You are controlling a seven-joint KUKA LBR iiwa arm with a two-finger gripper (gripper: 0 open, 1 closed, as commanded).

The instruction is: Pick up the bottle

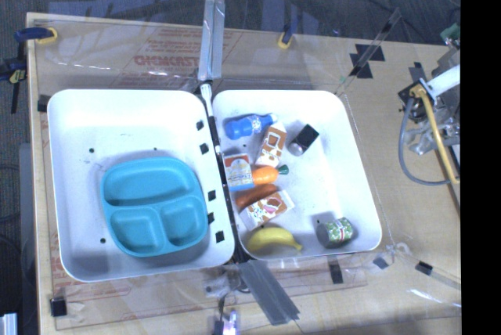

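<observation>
A wooden bench (391, 106) is bearing 2 white bins (70, 130) (carpet beyond); 1 blue bottle (244, 126) is lying near 1 banana (270, 239). Gripper state: cannot tell.

Over at the right edge you're losing the arm (438, 91): a slice of white and grey hardware is cut off there, and you can't read the jaws at all. The snack packets (266, 169) overlap in a heap, their print too small to make out. The carrot (254, 177) lies partly buried among them. The bottle (246, 126) shows blue, its label illegible.
</observation>
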